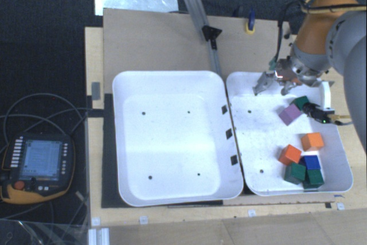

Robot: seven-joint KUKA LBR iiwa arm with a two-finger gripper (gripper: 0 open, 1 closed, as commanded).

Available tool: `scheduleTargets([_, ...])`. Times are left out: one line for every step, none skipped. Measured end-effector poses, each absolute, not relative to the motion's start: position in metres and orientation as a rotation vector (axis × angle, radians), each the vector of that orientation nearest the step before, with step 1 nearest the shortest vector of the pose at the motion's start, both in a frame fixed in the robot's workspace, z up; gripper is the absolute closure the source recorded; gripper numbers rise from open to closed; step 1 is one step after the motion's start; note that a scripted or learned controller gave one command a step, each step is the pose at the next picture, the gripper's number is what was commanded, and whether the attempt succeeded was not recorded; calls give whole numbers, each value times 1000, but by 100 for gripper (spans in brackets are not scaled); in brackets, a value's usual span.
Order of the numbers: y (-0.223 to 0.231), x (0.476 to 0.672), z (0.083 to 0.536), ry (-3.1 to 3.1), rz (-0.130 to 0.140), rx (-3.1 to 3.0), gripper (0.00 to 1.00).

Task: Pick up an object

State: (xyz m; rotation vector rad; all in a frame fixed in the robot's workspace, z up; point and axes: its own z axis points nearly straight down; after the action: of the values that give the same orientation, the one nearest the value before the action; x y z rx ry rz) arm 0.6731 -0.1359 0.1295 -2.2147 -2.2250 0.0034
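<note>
My gripper (273, 86) hangs over the far end of the right bin (252, 140), with its fingers spread open and nothing between them. Several small blocks lie in that bin. A purple block (290, 114) and a green block (300, 103) sit just in front and to the right of the gripper, apart from it. Nearer the front right corner are two orange blocks (312, 141) (289, 154), a blue block (312, 162) and a dark green block (296, 172), packed close together.
The left bin (172, 135) stands beside the right one, with a shared wall between them. A slanted metal pole (195, 3) crosses the back of the bench. A teach pendant (37, 166) lies off the bench at the left.
</note>
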Motion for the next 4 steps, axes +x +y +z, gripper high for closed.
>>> scheduleTargets([-136,673,89,-2226,3,-2215,0])
scheduleTargets([-136,675,103,-2234,-4,-2216,100])
scheduleTargets([-128,673,164,-2233,-9,-2220,100])
scheduleTargets([-135,683,223,-2234,-9,-2221,100])
